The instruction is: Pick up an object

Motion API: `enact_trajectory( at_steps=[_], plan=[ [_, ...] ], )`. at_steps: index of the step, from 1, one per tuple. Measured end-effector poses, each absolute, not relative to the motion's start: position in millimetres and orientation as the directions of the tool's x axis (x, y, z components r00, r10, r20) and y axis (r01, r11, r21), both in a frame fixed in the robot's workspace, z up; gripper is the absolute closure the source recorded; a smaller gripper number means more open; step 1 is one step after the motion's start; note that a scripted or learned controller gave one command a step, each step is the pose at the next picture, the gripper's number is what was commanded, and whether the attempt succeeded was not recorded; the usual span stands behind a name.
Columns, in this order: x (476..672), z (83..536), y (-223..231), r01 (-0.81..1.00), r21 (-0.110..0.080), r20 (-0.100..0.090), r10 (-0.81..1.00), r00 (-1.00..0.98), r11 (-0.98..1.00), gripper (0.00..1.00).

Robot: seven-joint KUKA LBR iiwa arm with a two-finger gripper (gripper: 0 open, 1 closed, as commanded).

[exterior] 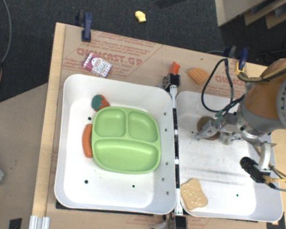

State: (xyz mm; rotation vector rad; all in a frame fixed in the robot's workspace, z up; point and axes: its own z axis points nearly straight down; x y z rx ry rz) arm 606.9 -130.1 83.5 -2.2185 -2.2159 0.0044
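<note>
My gripper (209, 130) is low over the back left part of the right bin (225, 208), at the end of the grey arm with its orange band (267, 95). A small brown round object (205, 126) lies right at the gripper's tip, partly covered by it. A tan cracker-like slice (193, 194) rests in the right bin's front left corner. The left bin (101, 194) holds a green divided plate (126, 140), with an orange sausage-shaped piece (87, 141) along its left side and a small green and red item (100, 102) at its back left.
A black part with yellow cable (253, 170) hangs from the wrist over the right bin. On the bench behind the bins lie a tan bread-like piece (197, 75), a pink packet (97, 65) and an orange-topped clamp (173, 75). Blue clamps (86, 25) grip the bench's back edge.
</note>
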Motion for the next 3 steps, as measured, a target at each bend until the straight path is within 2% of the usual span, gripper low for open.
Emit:
enact_trajectory(
  at_steps=[1, 2, 3],
  plan=[
    [669.4, 85, -146, 1.000, 0.008, -0.003, 1.000, -0.003, 0.003, 0.00],
    [630.3, 85, -127, 1.000, -0.004, 0.001, 1.000, 0.001, -0.001, 0.00],
    [632.8, 96, -128, 1.000, 0.002, -0.001, 1.000, 0.000, 0.000, 1.00]
  ],
)
